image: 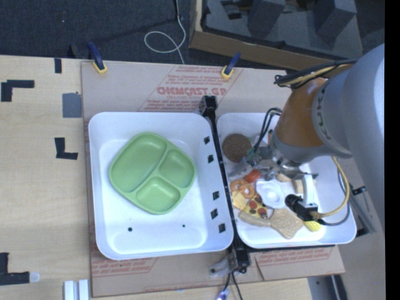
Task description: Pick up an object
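The left bin point(100, 167) offers open floor around the green divided plate point(152, 172). The right bin point(340, 233) is crowded: arm point(325, 114) overhead, brown disc point(237, 146), pizza slice point(247, 197), toast point(286, 222).

A robotics lab test bench. 2 white bins point(100, 167) sit side by side on a printed cardboard sheet point(187, 89), which blue-and-yellow clamps point(95, 59) pin at its far edge. Black tape marks point(15, 89) dot the wooden benchtop left of the cardboard. Beyond the cardboard, a white cable point(164, 39) loops over dark carpet.
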Tool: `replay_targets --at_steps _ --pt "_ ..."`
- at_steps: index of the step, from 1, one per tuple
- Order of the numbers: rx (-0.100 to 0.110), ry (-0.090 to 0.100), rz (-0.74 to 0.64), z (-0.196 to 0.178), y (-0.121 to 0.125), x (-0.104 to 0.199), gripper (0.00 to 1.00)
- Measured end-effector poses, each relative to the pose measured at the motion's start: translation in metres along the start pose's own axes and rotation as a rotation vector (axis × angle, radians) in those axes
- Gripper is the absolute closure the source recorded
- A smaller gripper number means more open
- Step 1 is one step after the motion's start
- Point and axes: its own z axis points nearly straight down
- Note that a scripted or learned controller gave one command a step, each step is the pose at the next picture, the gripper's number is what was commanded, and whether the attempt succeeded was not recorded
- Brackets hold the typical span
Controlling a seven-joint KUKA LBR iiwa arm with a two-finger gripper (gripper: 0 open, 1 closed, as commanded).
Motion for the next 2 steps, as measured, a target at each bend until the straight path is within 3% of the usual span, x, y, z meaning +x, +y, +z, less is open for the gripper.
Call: replay_targets --at_steps 1,2 --pt "0.002 0.001 -0.003 -0.008 0.003 0.001 1.00" --pt "-0.003 0.004 -0.009 -0.104 0.004 0.071 1.00"
